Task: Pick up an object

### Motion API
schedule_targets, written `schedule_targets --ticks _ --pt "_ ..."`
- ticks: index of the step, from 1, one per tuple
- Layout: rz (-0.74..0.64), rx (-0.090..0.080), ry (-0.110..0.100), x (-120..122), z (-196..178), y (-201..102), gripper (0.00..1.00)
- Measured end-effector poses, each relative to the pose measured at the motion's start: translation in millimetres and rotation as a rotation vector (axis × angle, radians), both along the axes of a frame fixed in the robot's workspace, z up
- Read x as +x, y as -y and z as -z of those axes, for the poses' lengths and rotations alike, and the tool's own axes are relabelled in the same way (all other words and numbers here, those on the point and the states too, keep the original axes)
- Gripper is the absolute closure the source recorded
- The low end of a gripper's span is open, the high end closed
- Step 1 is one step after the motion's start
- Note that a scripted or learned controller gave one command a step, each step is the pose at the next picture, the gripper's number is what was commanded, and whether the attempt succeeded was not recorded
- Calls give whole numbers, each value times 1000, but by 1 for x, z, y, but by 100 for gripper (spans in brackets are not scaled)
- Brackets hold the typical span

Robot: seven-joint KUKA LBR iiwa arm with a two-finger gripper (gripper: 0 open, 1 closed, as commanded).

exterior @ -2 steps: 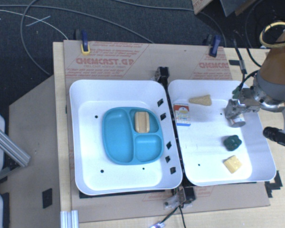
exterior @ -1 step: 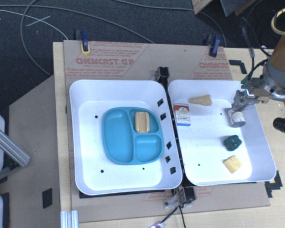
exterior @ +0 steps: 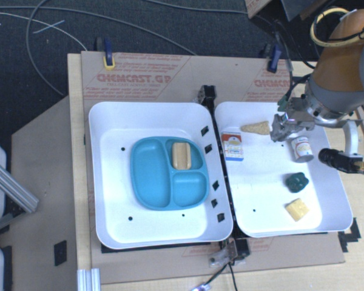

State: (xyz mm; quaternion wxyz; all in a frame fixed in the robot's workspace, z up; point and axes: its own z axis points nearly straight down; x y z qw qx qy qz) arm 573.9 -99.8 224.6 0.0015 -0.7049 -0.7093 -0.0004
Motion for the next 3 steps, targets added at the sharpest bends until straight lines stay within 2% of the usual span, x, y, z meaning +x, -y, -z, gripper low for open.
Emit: schedule_targets --ticks 1,2,3 --pt "1 -1 4 13 -11 -53 100" --pt "0 -1 4 34 -6 -106 100" --pt "0 -1 4 38 -14 -162 100"
